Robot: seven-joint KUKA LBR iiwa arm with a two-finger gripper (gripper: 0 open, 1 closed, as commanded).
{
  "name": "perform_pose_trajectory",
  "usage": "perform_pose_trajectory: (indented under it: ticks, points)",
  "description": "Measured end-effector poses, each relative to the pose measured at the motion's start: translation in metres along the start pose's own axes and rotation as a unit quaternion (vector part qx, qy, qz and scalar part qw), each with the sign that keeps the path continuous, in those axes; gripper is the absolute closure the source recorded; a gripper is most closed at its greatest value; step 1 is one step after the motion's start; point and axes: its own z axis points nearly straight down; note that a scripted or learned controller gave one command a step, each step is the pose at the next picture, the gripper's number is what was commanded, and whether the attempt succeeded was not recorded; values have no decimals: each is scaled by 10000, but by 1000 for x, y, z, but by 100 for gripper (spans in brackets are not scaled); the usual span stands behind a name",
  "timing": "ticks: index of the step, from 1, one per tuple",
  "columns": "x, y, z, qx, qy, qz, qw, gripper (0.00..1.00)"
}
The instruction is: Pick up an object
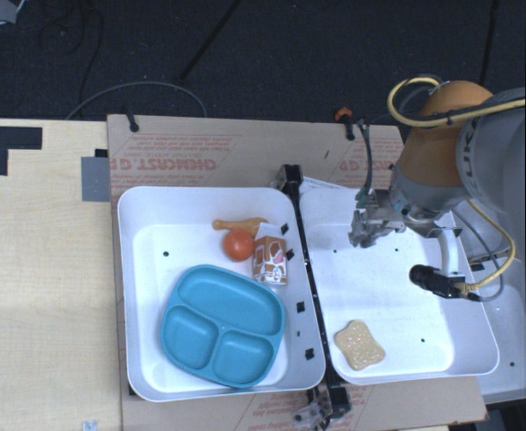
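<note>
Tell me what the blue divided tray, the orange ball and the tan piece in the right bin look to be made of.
Blue divided tray: likely moulded plastic, smooth and slightly glossy, uniform colour, rounded compartments.
Orange ball: probably plastic or rubber; smooth, evenly coloured skin.
Tan piece: speckled matte surface with a wavy edge; perhaps foam or soft plastic toy food, hard to tell.

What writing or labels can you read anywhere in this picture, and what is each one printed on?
Red print on the cardboard sheet behind the bins: upside down and mirrored, too blurred to read reliably.
More red print on the cardboard's front edge: too blurred to read.
Small patterned carton in the left bin: markings too small to read.
</note>
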Motion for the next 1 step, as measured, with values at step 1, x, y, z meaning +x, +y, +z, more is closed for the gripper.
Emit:
perform_pose_trajectory:
  ticks: [1]
  points:
    - [-1, 6, -43, 3, 2, -27, 10000, 100]
